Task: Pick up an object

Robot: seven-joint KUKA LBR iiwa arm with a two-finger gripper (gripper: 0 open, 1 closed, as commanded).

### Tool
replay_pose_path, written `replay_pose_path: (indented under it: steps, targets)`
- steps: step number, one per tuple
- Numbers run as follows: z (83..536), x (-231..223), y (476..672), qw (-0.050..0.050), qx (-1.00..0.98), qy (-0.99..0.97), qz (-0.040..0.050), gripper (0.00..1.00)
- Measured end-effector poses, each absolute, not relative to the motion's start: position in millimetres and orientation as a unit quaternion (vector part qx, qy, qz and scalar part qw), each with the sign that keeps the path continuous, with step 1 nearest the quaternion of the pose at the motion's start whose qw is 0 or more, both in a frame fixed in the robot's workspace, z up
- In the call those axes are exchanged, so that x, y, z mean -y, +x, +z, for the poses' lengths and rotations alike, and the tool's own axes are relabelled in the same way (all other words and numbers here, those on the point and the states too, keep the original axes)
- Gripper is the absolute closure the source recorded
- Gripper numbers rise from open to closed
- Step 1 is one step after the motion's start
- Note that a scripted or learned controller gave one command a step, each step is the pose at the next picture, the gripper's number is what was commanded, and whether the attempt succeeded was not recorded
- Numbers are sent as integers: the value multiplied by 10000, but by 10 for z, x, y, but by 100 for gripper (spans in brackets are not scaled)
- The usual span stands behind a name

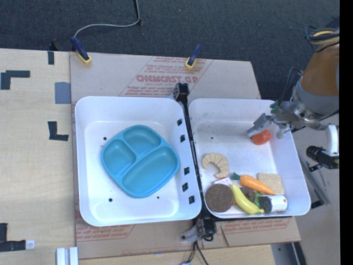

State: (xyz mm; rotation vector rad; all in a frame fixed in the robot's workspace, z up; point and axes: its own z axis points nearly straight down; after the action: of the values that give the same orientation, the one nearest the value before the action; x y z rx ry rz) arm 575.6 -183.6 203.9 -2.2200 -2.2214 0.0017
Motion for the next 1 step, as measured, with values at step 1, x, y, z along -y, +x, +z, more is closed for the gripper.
replay_pose_path:
  steps: [1]
  targets:
    - [1689, 2242, 5907, 2, 7071, -7072, 12, 0]
